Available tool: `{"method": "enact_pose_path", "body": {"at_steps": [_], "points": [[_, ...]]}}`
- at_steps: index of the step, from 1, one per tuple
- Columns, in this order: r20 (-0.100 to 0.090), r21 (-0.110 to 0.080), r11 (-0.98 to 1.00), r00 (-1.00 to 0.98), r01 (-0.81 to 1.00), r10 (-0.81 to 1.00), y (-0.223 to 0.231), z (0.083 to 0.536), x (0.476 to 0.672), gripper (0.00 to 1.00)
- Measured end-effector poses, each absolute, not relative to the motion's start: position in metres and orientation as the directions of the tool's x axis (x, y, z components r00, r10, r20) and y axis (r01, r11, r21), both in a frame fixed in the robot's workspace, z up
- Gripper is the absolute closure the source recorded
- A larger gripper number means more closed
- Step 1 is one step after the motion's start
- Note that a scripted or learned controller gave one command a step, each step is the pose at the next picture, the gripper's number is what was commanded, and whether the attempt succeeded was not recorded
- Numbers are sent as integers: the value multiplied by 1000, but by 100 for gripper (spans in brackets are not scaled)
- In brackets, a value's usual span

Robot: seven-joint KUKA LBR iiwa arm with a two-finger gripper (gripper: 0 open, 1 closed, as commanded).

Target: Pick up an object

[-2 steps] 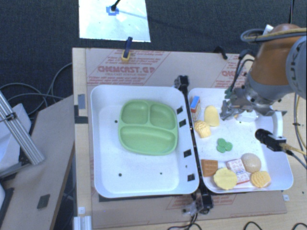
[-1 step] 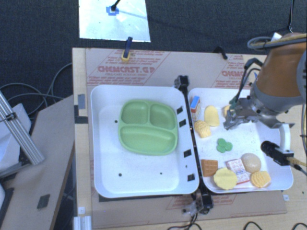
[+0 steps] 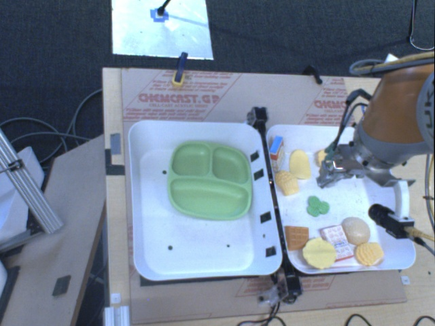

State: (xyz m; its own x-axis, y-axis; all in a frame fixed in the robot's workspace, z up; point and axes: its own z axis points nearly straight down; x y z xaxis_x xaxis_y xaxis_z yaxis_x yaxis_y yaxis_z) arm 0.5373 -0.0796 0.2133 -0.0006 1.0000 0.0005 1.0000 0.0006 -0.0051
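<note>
Well, looked down from the camera view and saw two white bins set side by side. Found the left bin (image 3: 149, 243) with just a green divided plate (image 3: 209, 180) lying flat in the middle, likely put there as a spot for dropping things. Found the right bin (image 3: 346, 199) holding many small toy foods, spread apart, likely for easy grabbing one at a time. Saw the arm (image 3: 401, 107) reaching in from the right, with the gripper (image 3: 331, 172) hanging low over the top half of that bin. Could not tell its opening, nor any hold on anything. Spotted a small yellow bit (image 3: 319, 157) just beside it, and a yellow lump (image 3: 300, 164) near on the left. Guessed at one of those two as the thing to pick, both resting on the bin floor. Noticed a green piece (image 3: 317, 206) lower down, then a tan egg shape (image 3: 355, 230) and a red-and-white packet (image 3: 336, 240) near the front edge, well apart from the gripper.
</note>
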Motion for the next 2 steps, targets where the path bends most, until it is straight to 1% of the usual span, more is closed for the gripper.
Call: {"method": "enact_pose_path", "body": {"at_steps": [1, 2], "points": [[1, -1, 5, -5, 1000, 1000, -70, 232, 538, 100], [0, -1, 5, -5, 1000, 1000, -72, 230, 547, 100]]}}
